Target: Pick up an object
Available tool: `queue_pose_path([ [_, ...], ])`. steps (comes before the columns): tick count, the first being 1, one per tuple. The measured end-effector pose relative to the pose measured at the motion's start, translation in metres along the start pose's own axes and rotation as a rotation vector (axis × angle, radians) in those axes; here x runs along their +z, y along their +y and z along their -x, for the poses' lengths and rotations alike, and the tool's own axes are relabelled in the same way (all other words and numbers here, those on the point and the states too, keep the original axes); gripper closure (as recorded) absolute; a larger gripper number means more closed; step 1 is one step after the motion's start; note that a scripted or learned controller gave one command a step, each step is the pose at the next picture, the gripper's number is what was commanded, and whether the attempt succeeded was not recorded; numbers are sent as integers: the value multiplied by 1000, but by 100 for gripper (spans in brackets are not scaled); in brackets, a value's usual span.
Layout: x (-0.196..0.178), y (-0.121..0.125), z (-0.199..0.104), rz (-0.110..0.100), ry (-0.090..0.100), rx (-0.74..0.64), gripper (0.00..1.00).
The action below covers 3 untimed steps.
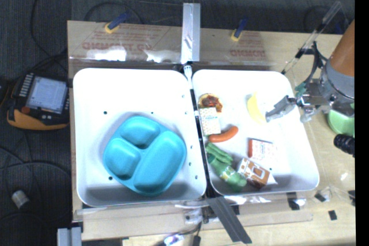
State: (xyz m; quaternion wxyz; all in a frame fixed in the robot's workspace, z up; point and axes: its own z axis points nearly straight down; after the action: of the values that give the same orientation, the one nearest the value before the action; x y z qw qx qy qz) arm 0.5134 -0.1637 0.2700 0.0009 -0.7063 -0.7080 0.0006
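Nothing is picked yet, as far as you can see here. The grey two-finger gripper (275, 110) hangs over the right white shallow bin (300, 150), near that bin's right wall toward its far corner, tip just beside the pale yellow wedge-shaped piece (254, 108). Whether it touches the wedge is not resolvable. Nothing sits visibly between the fingers; open or closed, you cannot tell at this size.

All candidates lie in the right bin:
- yellow wedge, far half, mid-bin
- dark brown-and-red round item (210, 102) by the near-centre divider, far end
- small white printed packet (209, 122) just below it, against the divider
- orange-red sausage-shaped toy (223, 134) touching or just beside the packet
- red-and-white small carton (261, 150), mid-bin
- brown-and-white small box (254, 172) toward the near edge
- green leafy plastic pieces (223, 165) at the near edge, by the divider

The left white bin (86, 124) holds a blue three-compartment plastic tray (145, 152), not in play.

Judgement: approach phase, wedge is the likely target. Left to do: descend, close, lift clear. Wedge is small and lies flat, so a slip is a real risk.
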Motion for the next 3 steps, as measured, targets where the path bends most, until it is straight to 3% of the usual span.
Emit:
queue_pose_path([
  [1,-123,48,-58,1,-2,41,0],
  [2,-24,33,-35,0,0,259,0],
  [3,124,62,22,-3,-4,482,0],
])
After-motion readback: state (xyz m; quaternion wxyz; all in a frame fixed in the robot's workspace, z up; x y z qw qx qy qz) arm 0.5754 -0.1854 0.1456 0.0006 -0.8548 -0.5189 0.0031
